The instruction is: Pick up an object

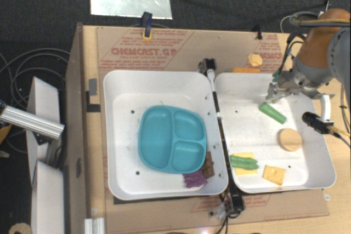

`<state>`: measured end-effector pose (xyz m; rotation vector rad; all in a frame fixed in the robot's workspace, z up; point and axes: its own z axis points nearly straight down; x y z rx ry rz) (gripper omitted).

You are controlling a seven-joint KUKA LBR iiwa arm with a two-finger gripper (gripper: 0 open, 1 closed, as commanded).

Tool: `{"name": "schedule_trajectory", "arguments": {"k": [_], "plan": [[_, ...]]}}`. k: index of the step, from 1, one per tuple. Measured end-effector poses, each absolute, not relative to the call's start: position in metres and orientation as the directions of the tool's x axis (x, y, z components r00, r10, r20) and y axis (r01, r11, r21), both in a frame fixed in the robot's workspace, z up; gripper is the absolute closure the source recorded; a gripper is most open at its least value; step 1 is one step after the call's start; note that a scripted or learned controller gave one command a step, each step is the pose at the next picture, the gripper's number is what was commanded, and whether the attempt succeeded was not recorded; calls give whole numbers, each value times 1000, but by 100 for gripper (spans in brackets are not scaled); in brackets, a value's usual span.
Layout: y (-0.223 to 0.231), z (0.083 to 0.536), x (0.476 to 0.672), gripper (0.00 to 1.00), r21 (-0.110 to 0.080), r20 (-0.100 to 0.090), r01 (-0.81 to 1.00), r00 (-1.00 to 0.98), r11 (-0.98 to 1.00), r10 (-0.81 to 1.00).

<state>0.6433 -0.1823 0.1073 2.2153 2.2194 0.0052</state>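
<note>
- The gripper point(272, 92) hangs over the upper part of the right bin point(241, 118), at the right of the frame; from this slanted overhead view I cannot tell its state, and nothing is visibly clamped in it.
- The green stick point(272, 113) lies just below the gripper on the bin floor, slanting down toward the right; it is the nearest candidate.
- It looks like a small toy vegetable: probably light, stiff and smooth, so it may roll or slip; a grasp across its narrow width at mid-length seems best.
- The round tan disc point(289, 140) sits lower right, apart from the stick; it looks flat and wide, harder to span.
- A green pod point(244, 162) on a yellow piece and a yellow wedge point(274, 174) lie along the bin's lower edge.
- The left bin point(118, 118) holds a teal divided plate point(172, 138), bulky and poorly suited to pinching.
</note>
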Motion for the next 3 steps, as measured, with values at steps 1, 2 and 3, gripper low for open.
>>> {"name": "schedule_trajectory", "arguments": {"k": [1, 2, 3], "plan": [[-182, 107, 643, 0, 6, -2, 1000, -2, 2, 1000], [-184, 84, 648, 0, 2, -1, 1000, -5, 5, 1000], [-184, 97, 649, 100, 7, -2, 1000, -6, 6, 1000]]}}
